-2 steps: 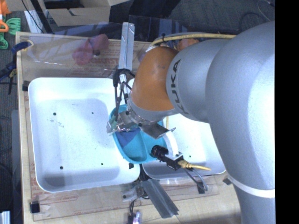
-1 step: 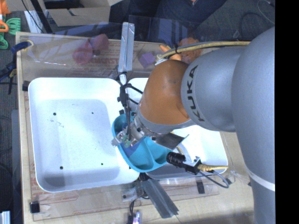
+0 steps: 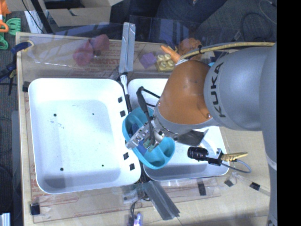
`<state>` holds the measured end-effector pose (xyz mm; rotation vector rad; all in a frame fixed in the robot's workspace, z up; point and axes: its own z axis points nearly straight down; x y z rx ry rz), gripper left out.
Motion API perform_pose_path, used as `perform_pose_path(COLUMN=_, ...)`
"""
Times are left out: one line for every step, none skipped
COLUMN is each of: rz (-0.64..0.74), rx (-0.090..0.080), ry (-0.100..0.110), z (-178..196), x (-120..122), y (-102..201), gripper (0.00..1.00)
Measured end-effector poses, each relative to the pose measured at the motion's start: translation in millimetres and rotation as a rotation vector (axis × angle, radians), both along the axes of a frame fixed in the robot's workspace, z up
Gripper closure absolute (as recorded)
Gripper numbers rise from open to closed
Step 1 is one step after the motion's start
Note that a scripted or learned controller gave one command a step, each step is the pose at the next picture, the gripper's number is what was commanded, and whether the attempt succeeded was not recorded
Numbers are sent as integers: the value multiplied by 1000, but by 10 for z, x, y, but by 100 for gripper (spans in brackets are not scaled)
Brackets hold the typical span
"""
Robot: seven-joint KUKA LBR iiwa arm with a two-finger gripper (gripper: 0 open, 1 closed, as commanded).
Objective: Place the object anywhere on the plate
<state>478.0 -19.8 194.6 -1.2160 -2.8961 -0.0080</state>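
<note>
We see the blue plate (image 3: pixel 162 157) in the right bin (image 3: pixel 188 175), pushed up vs. the wall that bin shares w/ the left bin (image 3: pixel 75 126). The claw (image 3: pixel 145 140) hangs right over the plate, w/ the big grey and orange arm (image 3: pixel 197 98) above it. A tiny green bit (image 3: pixel 150 146) shows at the claw tip, just over the plate's middle. We think that's the object, but it's too small to be sure. We can't tell if the claw is released or clenched, bc the tip is small & blurry.

The step in hand, we guess: set the object down on the plate. To do it well, we'd go down slow & straight, so the object ends low over the blue part, not the rim. The plate looks like it has a wall down its middle, so aim for a dip, not that wall. Let go only when the object is almost touching the plate, so it can't bounce out. Then lift straight up, so the claw doesn't drag or tip the plate.
</note>
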Motion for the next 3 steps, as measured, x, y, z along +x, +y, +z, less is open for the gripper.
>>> perform_pose_path(rz=118, rx=-6, ry=2, z=-39, x=563, y=-544, gripper=100)
perform_pose_path(rz=-167, rx=-11, ry=-3, z=-15, x=545, y=116, gripper=100)
perform_pose_path(rz=-53, rx=-5, ry=5, z=-41, x=473, y=1029, gripper=100)
